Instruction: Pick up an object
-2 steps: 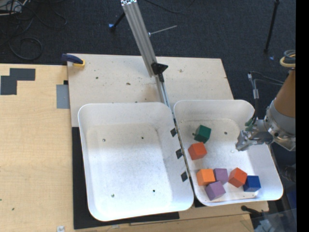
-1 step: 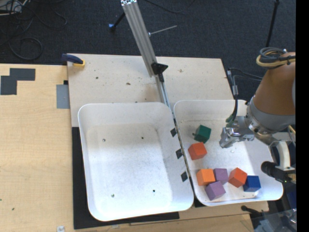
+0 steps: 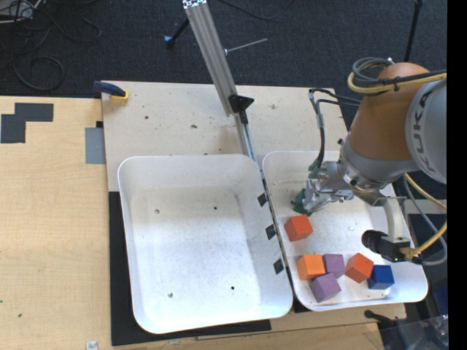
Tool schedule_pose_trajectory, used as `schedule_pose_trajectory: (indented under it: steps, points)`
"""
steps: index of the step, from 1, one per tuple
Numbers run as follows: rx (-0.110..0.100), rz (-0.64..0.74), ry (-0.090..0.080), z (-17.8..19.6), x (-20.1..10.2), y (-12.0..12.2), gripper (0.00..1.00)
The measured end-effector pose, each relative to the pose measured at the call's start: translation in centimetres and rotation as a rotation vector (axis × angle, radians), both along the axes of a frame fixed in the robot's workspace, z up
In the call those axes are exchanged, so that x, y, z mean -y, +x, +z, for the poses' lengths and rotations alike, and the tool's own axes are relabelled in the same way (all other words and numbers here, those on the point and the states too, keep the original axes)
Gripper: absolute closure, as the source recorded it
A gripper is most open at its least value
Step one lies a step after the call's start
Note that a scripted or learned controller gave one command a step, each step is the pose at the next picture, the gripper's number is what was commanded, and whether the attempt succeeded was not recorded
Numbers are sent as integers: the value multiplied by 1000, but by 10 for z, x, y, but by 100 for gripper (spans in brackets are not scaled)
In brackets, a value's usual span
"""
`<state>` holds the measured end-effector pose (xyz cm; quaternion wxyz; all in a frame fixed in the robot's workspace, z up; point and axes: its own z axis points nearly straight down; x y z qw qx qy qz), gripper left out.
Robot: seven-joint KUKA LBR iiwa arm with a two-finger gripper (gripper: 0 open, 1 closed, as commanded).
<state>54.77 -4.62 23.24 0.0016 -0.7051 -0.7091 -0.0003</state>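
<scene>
Down in the right bin [image 3: 408, 286], the blocks lie in two places. One orange-red cube [image 3: 298, 227] sits alone near the bin's left wall, turned so its corners point roughly up and down the view; being a cube, it has no long axis to speak of. Along the near rim runs a loose row: an orange cube [image 3: 311, 266], touching a purple cube [image 3: 334, 263], with a second purple block [image 3: 325, 286] just in front of them, then a red cube [image 3: 359, 267] tilted on a diagonal and a blue cube [image 3: 381, 276] touching it.

The pincer [image 3: 305, 200] hangs just above and behind the lone orange-red cube, near it but probably not touching. Its tips are small, dark and greenish against the metal wrist, and whether they stand apart or together I cannot tell; nothing is visibly between them.

The left bin [image 3: 146, 195] lies beside it on the desk [image 3: 168, 122], their walls meeting along the middle.
</scene>
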Motion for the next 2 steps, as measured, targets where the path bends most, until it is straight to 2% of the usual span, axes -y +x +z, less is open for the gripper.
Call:
schedule_pose_trajectory:
  steps: [1,2]
  points:
    - [-1,0,0,-5,-58,22,100]
    - [1,-2,-1,5,-100,43,100]
